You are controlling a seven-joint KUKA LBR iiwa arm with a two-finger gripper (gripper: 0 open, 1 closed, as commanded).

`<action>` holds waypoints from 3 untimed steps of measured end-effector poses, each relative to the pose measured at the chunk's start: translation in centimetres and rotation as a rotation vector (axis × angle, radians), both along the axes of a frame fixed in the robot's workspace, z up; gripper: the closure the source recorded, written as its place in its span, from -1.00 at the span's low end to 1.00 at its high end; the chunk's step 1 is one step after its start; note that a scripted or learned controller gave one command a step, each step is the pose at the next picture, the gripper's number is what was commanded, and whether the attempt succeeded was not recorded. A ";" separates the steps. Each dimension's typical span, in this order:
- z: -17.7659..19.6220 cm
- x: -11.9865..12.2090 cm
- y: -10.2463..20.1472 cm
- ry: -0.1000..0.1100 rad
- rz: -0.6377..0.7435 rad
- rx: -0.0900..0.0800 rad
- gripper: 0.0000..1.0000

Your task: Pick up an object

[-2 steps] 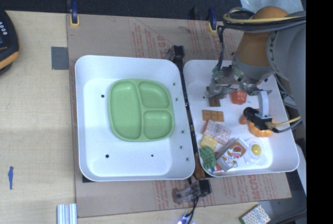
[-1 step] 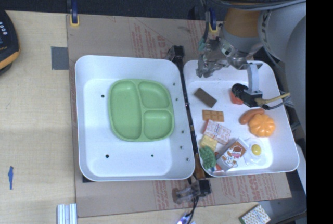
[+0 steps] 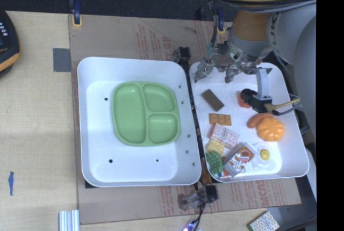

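Camera view puts my hand [image 3: 216, 71] over the far end of the right bin [image 3: 293, 168], fingers spread and gripping nothing. Nearer than the hand, inside that bin, I see a brown block [image 3: 213, 99], an orange pumpkin [image 3: 270, 128] and a fried egg [image 3: 264, 154].

Grey arm [image 3: 279, 15] lowered from right, end effector [image 3: 217, 70] fingers spread, empty.
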State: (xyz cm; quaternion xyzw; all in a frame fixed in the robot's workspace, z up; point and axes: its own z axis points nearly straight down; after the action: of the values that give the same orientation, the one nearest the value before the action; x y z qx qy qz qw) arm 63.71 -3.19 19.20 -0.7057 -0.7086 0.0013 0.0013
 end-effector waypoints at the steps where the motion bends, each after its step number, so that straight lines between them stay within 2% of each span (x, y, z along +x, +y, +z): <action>1: -4.1 -3.2 -7.2 0.006 -0.006 -0.004 -1.00; 2: -1.8 -7.7 -15.1 0.002 -0.010 -0.002 -1.00; 3: -10.4 -1.6 -15.0 -0.002 0.005 -0.002 -1.00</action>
State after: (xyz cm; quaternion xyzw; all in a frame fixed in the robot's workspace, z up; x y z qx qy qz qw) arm 62.15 -18.19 8.80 -0.7040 -0.7102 0.0013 -0.0003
